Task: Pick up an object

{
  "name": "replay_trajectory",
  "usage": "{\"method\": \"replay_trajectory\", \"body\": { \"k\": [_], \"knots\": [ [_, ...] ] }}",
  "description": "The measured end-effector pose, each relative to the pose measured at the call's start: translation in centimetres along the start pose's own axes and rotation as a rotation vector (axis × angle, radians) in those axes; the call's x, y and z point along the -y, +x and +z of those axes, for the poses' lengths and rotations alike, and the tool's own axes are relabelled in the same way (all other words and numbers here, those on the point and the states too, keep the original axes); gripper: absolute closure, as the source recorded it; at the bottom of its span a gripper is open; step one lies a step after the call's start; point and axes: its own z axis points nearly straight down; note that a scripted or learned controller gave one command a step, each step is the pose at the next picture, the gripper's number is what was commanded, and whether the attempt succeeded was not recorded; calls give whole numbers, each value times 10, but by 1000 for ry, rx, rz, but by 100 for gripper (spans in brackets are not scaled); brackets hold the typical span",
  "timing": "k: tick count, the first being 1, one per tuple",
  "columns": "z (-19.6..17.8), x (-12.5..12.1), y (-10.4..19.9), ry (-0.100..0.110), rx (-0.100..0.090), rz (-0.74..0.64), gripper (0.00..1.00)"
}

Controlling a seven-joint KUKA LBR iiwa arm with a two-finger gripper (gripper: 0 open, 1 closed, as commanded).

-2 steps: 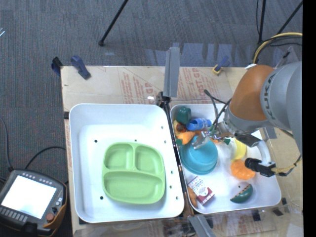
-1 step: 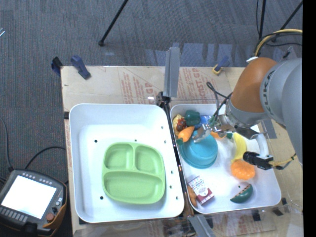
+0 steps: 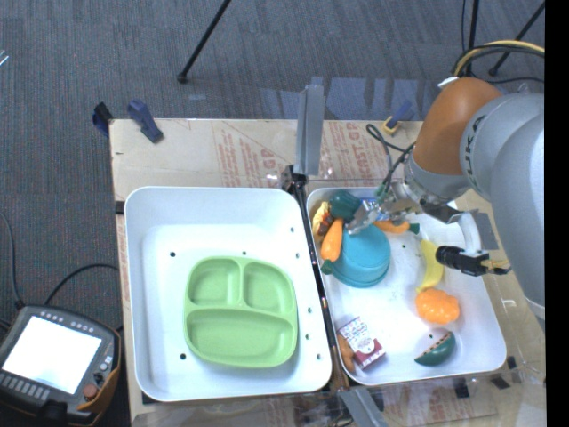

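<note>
Gripper point(image 3: 369, 216) sat low over blue bowl point(image 3: 363, 254) rim in right bin point(image 3: 484, 327); finger state unreadable. Carrot point(image 3: 332, 240) beside it lay near-vertical, long axis running up-down in frame.

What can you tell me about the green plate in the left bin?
The green plate is pale green and looks like smooth plastic. It is a rounded rectangle with three compartments: two small ones at the far side and one long one at the near side. It lies flat, right side up, on the floor of the left bin, apart from its walls. Nothing lies on it.
</note>
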Motion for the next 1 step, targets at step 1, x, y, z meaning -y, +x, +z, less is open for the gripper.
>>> {"method": "replay_trajectory", "body": {
  "k": [1],
  "knots": [
    [0, 23, -3, -3, 5, -34, 0]
  ]
}}
